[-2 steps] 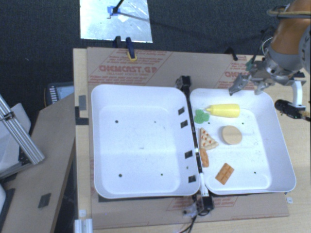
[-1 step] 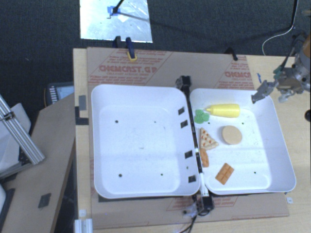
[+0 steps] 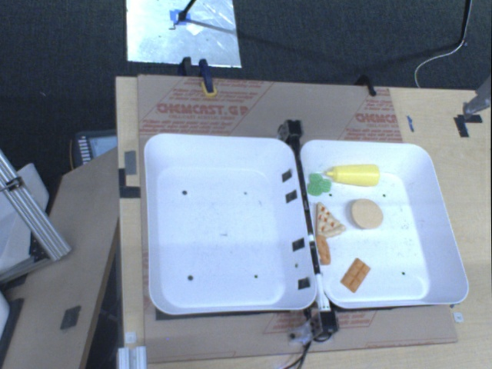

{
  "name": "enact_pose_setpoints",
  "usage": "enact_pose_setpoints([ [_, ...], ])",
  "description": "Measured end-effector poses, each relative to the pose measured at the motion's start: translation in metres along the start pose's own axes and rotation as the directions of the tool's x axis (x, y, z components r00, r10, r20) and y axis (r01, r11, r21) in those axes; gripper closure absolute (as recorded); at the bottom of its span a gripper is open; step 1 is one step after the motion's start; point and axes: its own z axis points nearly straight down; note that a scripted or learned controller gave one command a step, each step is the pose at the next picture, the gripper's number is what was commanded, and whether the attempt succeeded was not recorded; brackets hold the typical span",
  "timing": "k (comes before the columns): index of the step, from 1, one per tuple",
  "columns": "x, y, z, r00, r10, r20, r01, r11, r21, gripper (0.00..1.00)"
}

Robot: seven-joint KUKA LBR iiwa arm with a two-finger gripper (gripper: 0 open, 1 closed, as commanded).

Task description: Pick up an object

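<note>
The right bin (image 3: pixel 442 229) holds several small items. A yellow bottle-shaped piece (image 3: pixel 354 175) lies near its back left, with a green piece (image 3: pixel 317 184) touching its left end. A round tan disc (image 3: pixel 367 214) sits near the middle. A pizza-like triangle (image 3: pixel 328 221) lies by the left wall, with a small orange-brown strip (image 3: pixel 324 250) just below it. An orange cracker (image 3: pixel 355 274) lies toward the front.
The left bin (image 3: pixel 165 283) stands beside the right one, joined along a black clipped divider (image 3: pixel 301 206). Both rest on a cardboard sheet (image 3: pixel 254 106) on the bench. A grey bracket (image 3: pixel 478 102) sits at the far right edge.
</note>
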Motion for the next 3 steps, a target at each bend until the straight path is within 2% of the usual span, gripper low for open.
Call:
enact_pose_setpoints([
  [1, 0.115, 0.001, -0.097, 1.0, -0.018, -0.01, 0.018, 1.0, 0.005, 0.0],
  [2, 0.108, 0.001, -0.101, 1.0, -0.008, -0.007, 0.008, 1.0, 0.013, 1.0],
  [3, 0.213, -0.002, -0.052, 1.0, -0.015, -0.012, 0.016, 1.0, 0.024, 1.0],
])
